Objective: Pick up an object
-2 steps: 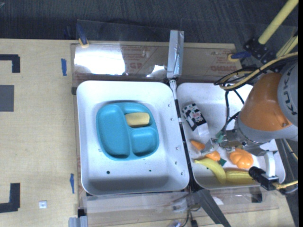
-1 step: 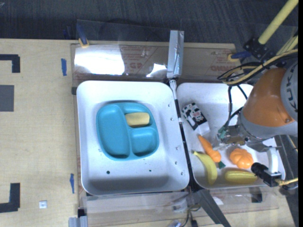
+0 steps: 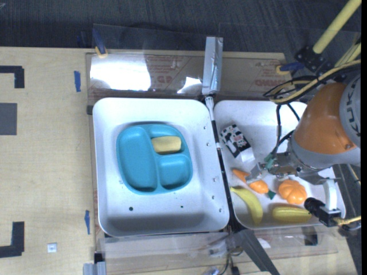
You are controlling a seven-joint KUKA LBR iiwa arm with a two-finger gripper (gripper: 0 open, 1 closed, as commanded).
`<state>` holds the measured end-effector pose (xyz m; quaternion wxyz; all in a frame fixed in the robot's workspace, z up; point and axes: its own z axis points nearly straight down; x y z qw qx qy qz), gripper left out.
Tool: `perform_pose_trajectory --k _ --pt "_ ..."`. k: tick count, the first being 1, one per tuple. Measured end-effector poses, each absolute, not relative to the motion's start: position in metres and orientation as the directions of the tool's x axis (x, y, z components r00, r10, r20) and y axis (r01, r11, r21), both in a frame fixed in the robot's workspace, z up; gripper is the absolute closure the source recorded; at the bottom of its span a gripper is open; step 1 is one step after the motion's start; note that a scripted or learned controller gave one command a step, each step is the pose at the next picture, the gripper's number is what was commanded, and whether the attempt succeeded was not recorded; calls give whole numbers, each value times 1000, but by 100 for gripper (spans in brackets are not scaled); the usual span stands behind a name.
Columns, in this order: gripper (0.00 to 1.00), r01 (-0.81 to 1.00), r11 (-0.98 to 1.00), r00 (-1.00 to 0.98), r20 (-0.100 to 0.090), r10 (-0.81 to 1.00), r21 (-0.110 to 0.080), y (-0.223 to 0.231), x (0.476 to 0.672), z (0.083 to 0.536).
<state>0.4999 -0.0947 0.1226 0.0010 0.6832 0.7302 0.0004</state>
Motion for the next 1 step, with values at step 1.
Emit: perform_pose_trajectory --k 1 --pt "0 996 92 -92 0 996 7 -96 482 88"
